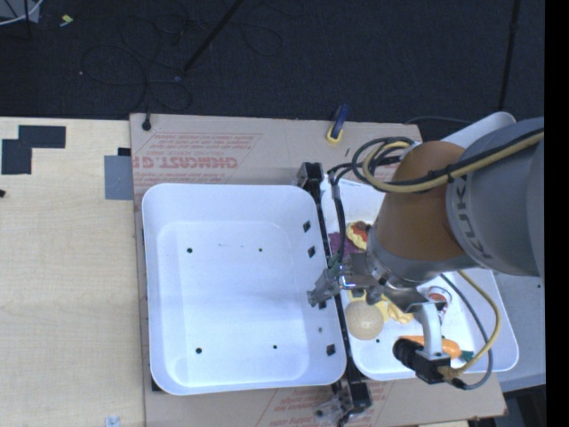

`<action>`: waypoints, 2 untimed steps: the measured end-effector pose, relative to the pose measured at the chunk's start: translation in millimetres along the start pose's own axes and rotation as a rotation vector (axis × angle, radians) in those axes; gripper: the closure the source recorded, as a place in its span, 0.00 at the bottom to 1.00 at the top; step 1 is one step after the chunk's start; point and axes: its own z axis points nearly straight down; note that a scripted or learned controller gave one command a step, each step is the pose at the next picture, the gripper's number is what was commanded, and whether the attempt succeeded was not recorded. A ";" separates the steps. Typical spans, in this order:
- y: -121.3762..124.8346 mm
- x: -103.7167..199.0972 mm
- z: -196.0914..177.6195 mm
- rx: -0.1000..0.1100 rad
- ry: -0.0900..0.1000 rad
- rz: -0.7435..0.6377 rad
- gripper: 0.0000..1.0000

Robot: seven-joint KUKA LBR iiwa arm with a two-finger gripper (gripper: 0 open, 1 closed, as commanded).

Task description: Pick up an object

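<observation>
Cream ball lies just below gripper.

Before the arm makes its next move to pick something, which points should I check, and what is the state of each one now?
1. Arm over the right bin: ok, the wrist with its orange band hangs above it.
2. Objects available there: ok, a beige ball and an orange piece lie in it.
3. Object held by the jaws: cannot tell, the wrist hides them.
4. Ball free of the divider: not ok, it lies close beside it.
5. Cable free of objects: cannot tell, it loops low over the bin.
</observation>
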 end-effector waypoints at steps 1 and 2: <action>-16.4 -76.3 -4.9 0.001 -0.006 0.014 0.00; 0.3 -117.7 97.5 -0.008 -0.001 0.010 0.00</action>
